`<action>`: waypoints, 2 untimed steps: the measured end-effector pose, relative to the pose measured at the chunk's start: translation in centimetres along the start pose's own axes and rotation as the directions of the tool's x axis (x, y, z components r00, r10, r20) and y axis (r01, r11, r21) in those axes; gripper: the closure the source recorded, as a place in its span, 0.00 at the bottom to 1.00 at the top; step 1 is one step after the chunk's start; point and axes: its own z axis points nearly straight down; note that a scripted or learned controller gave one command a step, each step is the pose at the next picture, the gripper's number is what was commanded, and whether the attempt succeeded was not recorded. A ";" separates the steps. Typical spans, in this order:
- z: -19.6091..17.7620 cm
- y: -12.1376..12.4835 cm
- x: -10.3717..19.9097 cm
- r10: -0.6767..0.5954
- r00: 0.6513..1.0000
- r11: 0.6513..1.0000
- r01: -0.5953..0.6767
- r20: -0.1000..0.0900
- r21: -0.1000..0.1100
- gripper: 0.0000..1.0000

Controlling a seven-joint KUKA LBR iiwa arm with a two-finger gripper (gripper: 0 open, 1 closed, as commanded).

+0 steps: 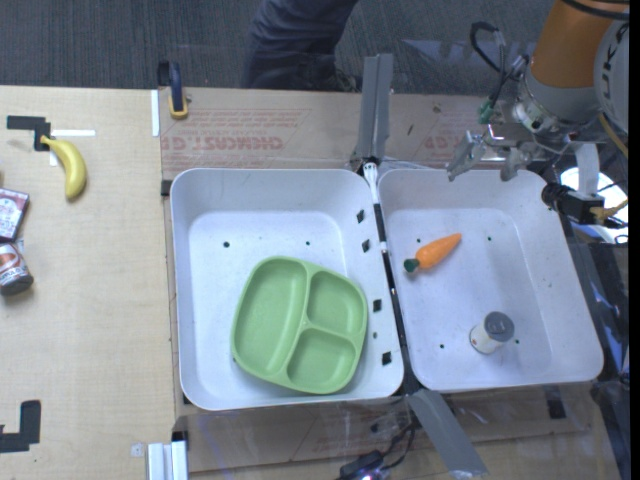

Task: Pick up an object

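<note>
An orange carrot (436, 252) with a green top lies in the right bin (560, 268), near its upper left. A small cylinder with a grey lid (492, 332) stands lower in the same bin. A green divided plate (300, 324) lies in the left bin (200, 268). My gripper (487, 157) hangs above the right bin's far rim, up and right of the carrot. Its fingers spread apart with nothing between them.
A yellow banana (70, 166) lies on the wooden bench at far left, with small packets (10, 238) below it. A grey divider post (376, 108) rises between the bins at the back. Cables run along the right edge.
</note>
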 end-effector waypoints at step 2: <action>14.5 -10.7 -8.4 -0.178 0.984 0.984 0.178 -0.003 -0.001 0.00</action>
